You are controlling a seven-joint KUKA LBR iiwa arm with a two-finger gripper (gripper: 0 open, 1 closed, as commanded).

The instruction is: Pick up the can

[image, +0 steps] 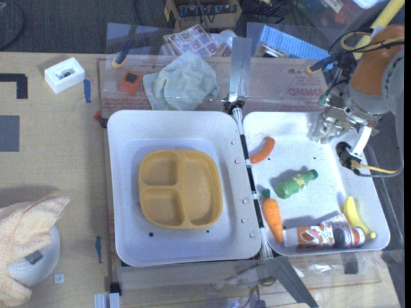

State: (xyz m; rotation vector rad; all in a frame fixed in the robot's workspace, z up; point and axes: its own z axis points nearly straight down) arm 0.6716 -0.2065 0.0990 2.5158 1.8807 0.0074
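We are at the approach: our gripper (329,128) hangs over the right bin's (302,136) far corner, grip unreadable. The can (323,235) lies sideways along that bin's near wall; we must travel down to it. A carrot (273,217) and banana (355,215) crowd its ends.

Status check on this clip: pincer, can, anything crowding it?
Pincer high over right bin's top corner, holding nothing. Can lying on its side along the bottom edge. Carrot at one end, banana at the other.
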